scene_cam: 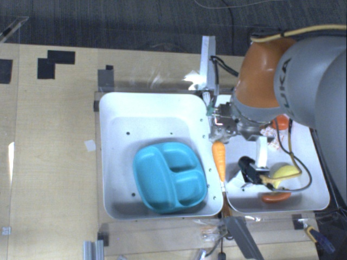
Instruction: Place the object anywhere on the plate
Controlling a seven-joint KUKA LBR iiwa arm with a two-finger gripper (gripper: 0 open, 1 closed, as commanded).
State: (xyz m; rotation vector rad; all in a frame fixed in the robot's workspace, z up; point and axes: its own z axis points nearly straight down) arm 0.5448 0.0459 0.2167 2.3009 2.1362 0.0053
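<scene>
Orange and tapered, the carrot (218, 158) you are after lies lengthwise along the left edge of the right bin (319, 199), close against the rim beside the left bin (116, 145). Its thick end points to the back edge and sits just under the gripper (217, 130); its thin end points to the front. You cannot tell whether the claw is wide, narrow or gripping the carrot. The blue divided plate (169, 175) rests by the left bin's front edge.
</scene>
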